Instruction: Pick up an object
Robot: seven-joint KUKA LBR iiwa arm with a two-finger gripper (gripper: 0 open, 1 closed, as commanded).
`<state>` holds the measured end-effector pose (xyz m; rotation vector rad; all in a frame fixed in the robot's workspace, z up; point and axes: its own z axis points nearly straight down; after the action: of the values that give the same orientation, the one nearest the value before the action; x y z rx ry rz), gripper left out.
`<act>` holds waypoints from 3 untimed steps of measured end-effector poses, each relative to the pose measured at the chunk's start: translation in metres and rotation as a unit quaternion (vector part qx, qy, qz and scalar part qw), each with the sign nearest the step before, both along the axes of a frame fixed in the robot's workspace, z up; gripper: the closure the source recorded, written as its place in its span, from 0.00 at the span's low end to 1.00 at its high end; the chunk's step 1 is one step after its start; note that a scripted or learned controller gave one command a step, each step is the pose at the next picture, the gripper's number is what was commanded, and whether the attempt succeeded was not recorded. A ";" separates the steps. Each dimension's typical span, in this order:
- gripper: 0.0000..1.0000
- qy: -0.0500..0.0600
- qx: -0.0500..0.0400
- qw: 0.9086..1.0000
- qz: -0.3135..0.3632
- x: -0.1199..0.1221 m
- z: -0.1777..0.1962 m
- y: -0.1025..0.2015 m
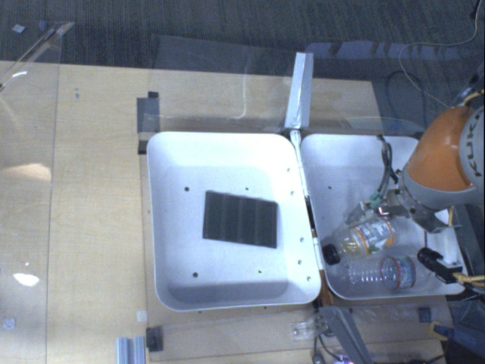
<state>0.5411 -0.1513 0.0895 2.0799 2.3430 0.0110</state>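
Where the pale wood worktop [83,203] reaches its far edge, dark grey carpeted floor [189,6] lies beyond it. Clear plastic sheets [30,127] cover the worktop's left part and glint along the far side of the bins. Two shallow white bins sit side by side on the worktop's right half with their inner rims touching. A grey metal post [301,89] stands at the far end of that seam. Small black brackets [149,112] sit at the left bin's outer corners.

The left bin [174,173] holds a dark ribbed mat [240,219] lying flat near its middle, with bare white floor on every side of it. In the right bin [333,165], the far half toward the seam is open. Its near half holds two plastic bottles lying on their sides. The labelled bottle [367,237] lies at a slant, with its black cap [330,254] pointing to the near corner by the seam. The clear bottle [383,273] lies along the near rim just beside it. Whether the two touch cannot be told.

The arm [443,158], grey with an orange band, comes in over the right bin's right rim. The gripper [383,209] sits low over the labelled bottle's upper end, and whether it is wide, narrow or holding anything cannot be told.

That bottle's label shows orange and pale bands, and its writing is too small to read.
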 end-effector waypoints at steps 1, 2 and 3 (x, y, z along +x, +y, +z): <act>1.00 -0.005 0.000 1.000 0.001 0.004 0.013 0.001; 0.00 -0.005 -0.001 1.000 0.000 0.004 0.013 0.000; 0.00 -0.005 -0.001 1.000 0.001 0.004 0.013 0.000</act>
<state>0.5447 -0.1510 0.1024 2.0735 2.3382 0.0192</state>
